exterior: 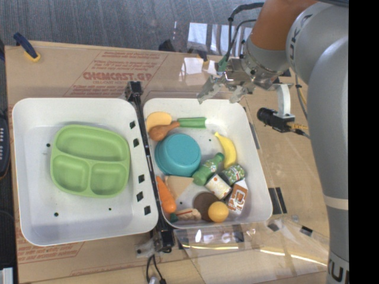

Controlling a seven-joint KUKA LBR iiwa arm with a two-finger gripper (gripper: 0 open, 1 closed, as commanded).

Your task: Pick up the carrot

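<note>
Above the far rim of the right bin (256,158) you see the claw (224,92), its two fingers spread apart with nothing between them, hanging off the grey arm (323,46) with the orange band (278,19) that comes in from the right. It sits over the edge of the bin rather than over the toys inside.

Just below it in that bin you find a green stick-shaped piece (190,122) and, beside that, a yellow and brown drumstick-like toy (160,125). A blue bowl (178,154) lies upside-down near the middle, with a banana (227,148) to its right. A green bottle (208,169) leans beside the bowl, and small cartons (235,195) cluster nearer the front, next to an orange ball (218,212) and a dark round piece (203,203).

The carrot (166,195) lies along the left wall of the right bin, near the front corner, well apart from the claw, its orange body pointing toward you and away.

In the left bin (26,158) a green divided plate (90,160) rests alone. Both bins sit on the brown cardboard-covered tabletop (89,70)
</note>
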